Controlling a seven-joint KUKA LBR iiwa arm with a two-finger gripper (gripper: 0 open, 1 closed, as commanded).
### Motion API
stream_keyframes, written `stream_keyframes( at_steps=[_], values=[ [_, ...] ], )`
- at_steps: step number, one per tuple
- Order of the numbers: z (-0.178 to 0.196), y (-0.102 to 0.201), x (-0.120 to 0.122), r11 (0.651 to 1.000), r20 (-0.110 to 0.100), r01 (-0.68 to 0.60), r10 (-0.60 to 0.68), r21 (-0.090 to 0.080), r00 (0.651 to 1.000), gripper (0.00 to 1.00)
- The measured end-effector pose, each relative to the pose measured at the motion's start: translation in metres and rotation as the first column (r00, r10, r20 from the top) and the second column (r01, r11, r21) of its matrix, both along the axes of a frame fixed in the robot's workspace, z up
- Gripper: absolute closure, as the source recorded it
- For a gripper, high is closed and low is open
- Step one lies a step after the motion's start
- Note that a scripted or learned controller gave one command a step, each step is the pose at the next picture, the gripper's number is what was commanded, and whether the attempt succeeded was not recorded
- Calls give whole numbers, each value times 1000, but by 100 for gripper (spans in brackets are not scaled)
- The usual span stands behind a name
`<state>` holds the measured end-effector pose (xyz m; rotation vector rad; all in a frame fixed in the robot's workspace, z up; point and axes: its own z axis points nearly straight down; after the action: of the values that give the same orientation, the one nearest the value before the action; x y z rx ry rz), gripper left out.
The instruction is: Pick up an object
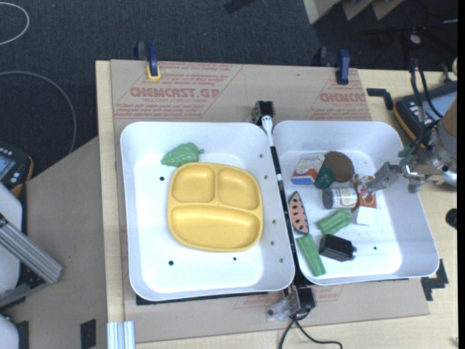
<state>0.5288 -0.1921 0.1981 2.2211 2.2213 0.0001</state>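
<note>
— Gripper [373, 182] first. Is it open or closed?

— I cannot tell. It is small and grey and a bit blurry. Its tip is low in the right bin [407, 227], over by the right side.

— Does it hold something?

— I see nothing in its grip. The tip sits over a flat red and white card [368, 198]. Just to the left of it is a little can [341, 197].

— What does the can look like?

— It is short and round and lies on its side. It has a pale label with some red on it. It is in the middle of the right bin, touching the card.

— What else is close by?

— A round brown ball [338, 165] is above the can. Beside that is a small box [307, 169], white with blue and red. Below the can is a fat green pickle [335, 221], then a black block [336, 249]. A long green stick [311, 254] and a watermelon slice [298, 213] lie by the left wall.

— And the other bin?

— The left bin [145, 195] is smooth and white. A shiny yellow plate [215, 206] with three parts lies in it. A bumpy green leaf [180, 154] touches the plate's top corner.
</note>
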Motion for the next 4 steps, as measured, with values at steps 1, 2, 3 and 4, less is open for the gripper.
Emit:
stream_keyframes(
  at_steps=[1, 2, 3, 4],
  values=[
    [128, 22, -50, 1000, 13, -2, 2, -3, 1000, 0],
    [131, 21, -48, 1000, 5, -1, 1, -3, 1000, 100],
    [247, 88, -37, 1000, 16, -8, 8, -1, 1000, 100],
    [118, 124, -20, 1000, -12, -4, 4, 3, 1000, 100]
  ],
)
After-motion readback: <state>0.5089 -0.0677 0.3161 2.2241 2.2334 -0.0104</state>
